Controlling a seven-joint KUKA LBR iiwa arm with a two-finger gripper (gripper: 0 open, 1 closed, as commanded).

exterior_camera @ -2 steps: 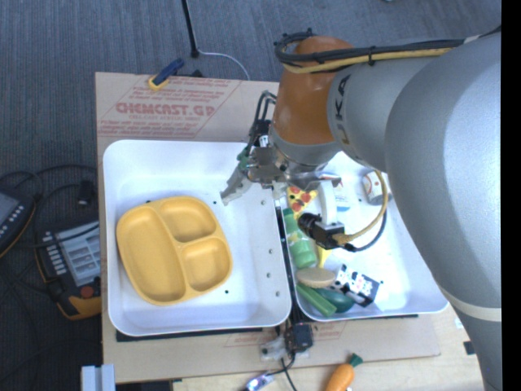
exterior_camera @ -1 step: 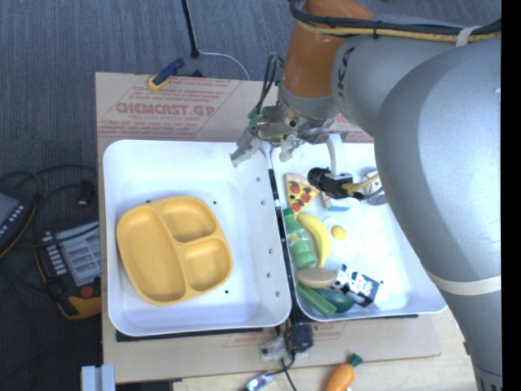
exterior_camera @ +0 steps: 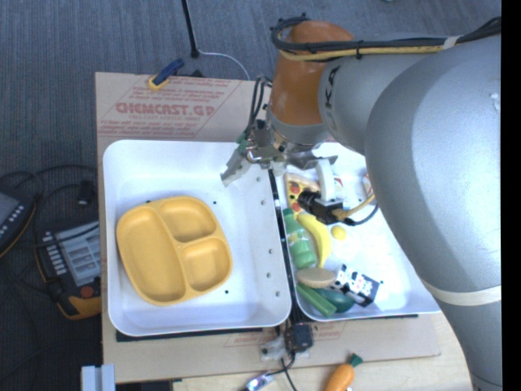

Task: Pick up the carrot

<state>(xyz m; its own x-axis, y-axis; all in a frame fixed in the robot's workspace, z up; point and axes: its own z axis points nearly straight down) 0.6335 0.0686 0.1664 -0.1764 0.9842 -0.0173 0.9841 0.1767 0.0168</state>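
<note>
Looming largest, at the right, is the bulky grey arm (exterior_camera: 431, 137), whose orange band (exterior_camera: 305, 80) is seen above the wrist at the upper middle. Its hand (exterior_camera: 254, 160) is placed over the far end of the rim shared by the two bins; whether the hand is clenched or released cannot be told, and nothing is seen grasped in it. The small orange carrot with a green top (exterior_camera: 342, 375) is found outside both bins, lying on the brown cardboard-covered counter (exterior_camera: 155, 108) at the bottom edge, just in front of the right bin and well apart from the hand. A yellow plastic plate with three compartments (exterior_camera: 172, 247) is seen resting in the shallow white left bin (exterior_camera: 130, 157). In the shallow white right bin (exterior_camera: 399, 275) a heap of toy food is held, among it a yellow banana (exterior_camera: 316, 233), green vegetable pieces (exterior_camera: 303, 251) and a black-and-white patterned piece (exterior_camera: 356, 283).
</note>
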